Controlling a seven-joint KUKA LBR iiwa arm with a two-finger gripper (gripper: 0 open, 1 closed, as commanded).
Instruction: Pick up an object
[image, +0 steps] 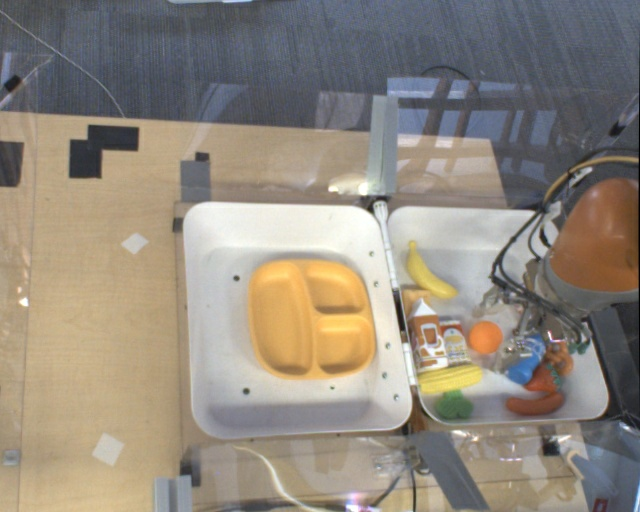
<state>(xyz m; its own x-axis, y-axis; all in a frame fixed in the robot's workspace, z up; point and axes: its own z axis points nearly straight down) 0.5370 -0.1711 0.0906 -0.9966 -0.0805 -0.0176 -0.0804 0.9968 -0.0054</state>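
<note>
The arm's two-finger gripper (520, 335) is hanging over the right white bin (470, 235), and the small blue plastic toy (525, 368) is lying just below it, beside the round orange ball (485, 338). Whether the gripper is spread or pinched, I cannot tell.
</note>
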